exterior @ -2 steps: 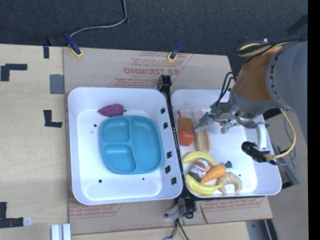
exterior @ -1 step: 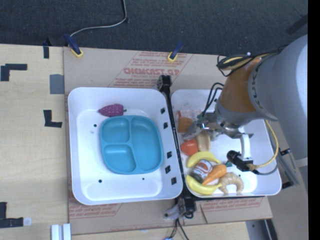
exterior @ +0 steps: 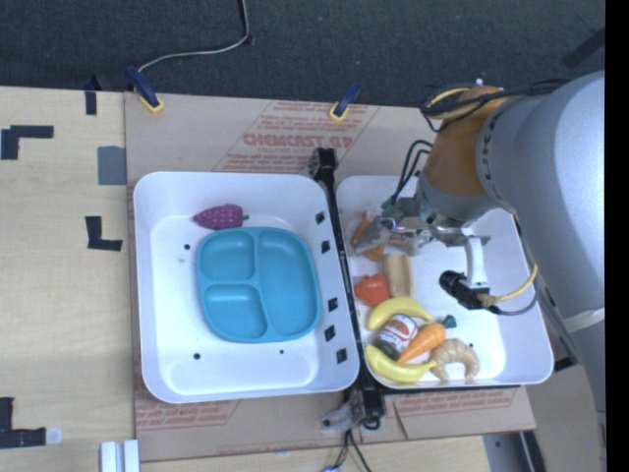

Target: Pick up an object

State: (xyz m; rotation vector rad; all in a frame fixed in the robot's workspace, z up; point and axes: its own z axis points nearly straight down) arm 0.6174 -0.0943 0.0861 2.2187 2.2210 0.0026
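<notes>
The gripper [exterior: 393, 226] reaches down into the upper left of the right bin [exterior: 526, 347]; whether it is wide or narrow I cannot tell. Just below it lie a pale sausage [exterior: 398, 273] and a red tomato [exterior: 372, 289], then a yellow banana [exterior: 393, 313], a can [exterior: 395, 337], a carrot [exterior: 425, 339] and a tan shrimp [exterior: 457, 357], crowded at lower right. The left bin [exterior: 157, 264] holds a blue divided plate [exterior: 257, 283] and purple grapes [exterior: 219, 216].

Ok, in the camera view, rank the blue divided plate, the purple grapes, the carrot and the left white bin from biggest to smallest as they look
1. left white bin
2. blue divided plate
3. purple grapes and carrot look alike in size; unranked.
</notes>
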